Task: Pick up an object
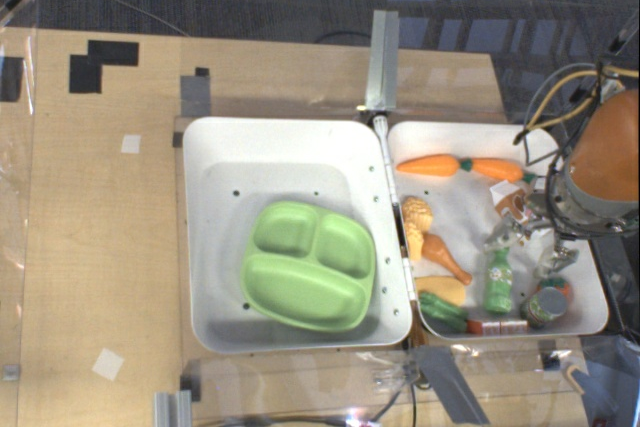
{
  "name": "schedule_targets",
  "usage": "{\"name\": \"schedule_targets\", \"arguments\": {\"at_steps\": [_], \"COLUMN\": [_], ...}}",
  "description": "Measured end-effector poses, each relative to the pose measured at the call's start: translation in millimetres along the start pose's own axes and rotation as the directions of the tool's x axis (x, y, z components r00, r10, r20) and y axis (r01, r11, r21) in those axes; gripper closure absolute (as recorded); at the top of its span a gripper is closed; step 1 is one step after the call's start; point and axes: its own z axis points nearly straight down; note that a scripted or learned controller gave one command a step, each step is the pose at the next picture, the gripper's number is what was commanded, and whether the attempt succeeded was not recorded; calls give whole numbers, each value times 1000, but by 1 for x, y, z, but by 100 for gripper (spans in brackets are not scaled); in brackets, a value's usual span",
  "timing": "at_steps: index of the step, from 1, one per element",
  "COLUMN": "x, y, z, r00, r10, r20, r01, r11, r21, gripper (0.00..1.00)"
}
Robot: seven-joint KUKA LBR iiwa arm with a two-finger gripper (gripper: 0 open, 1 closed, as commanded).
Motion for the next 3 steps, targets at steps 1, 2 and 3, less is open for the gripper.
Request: {"name": "schedule_targets", "arguments": {"at_steps": [1,2,3], "x": [-27,-33,-102], "y": [52,49,41], "z": [-2,-15,-148], "r00": [1000,1000,991], "r10": [3,-3,-136], "r20": [2,11,3], "r01": [-3,3,136], "r11": [1000,1000,991], "r21": [3,13,3], "gripper": [0,100,100]}}
